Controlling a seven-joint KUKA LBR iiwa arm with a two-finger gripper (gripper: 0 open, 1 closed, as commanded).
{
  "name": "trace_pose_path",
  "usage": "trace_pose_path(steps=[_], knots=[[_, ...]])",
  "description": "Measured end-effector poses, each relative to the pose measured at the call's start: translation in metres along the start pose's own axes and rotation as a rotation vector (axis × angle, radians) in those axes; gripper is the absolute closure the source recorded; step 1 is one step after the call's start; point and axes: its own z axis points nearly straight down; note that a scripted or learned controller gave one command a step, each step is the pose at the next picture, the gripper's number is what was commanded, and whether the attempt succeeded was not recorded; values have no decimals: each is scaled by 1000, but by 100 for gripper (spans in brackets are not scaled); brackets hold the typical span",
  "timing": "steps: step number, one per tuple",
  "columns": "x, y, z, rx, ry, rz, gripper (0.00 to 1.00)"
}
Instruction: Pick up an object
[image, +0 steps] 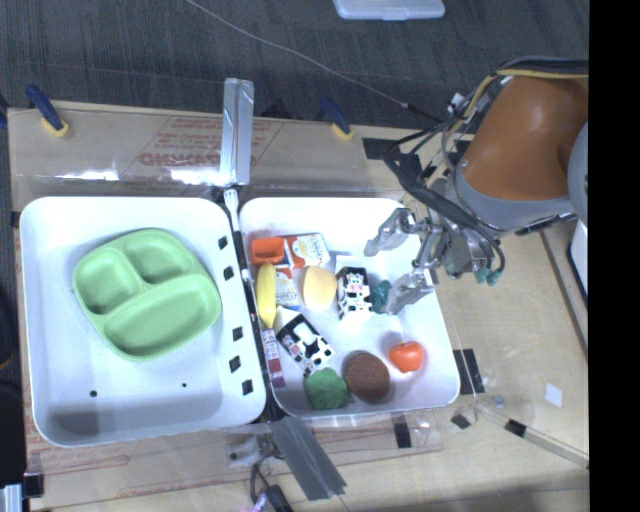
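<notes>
Gripper (398, 264) hangs over the right bin's (440, 345) right side, its two metal fingers spread apart w/ nothing between them; one finger (385, 236) points up-left, the other sits lower near a small teal piece (381, 295). Orange band and grey wrist behind it, cables looped around.

Just left of the fingers: a small cow-print block (351, 291), black & white, boxy. Next to it a pale yellow rounded item (319, 288), smooth, egg-like. Banana (266, 294) lies lengthwise along the bin's left wall, beside a printed carton (302, 250) w/ orange end. Second cow-print block (305, 343) lies tilted lower down.

Along the front of the bin: green leafy-textured lump (326, 388), brown round rough-looking ball (367, 374) touching it, and a glossy red-orange tomato (405, 356) w/ green stem, nearest the lower finger.

Left bin (50, 330) holds a light-green plastic divided plate (148, 291), three compartments, matte, rounded corners. Bins sit on a cardboard-coloured bench (520, 390).
</notes>
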Motion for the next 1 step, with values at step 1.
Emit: trace_pose_path(steps=[1], knots=[[-38, -1, 184, -3, -7, -195, 0]])
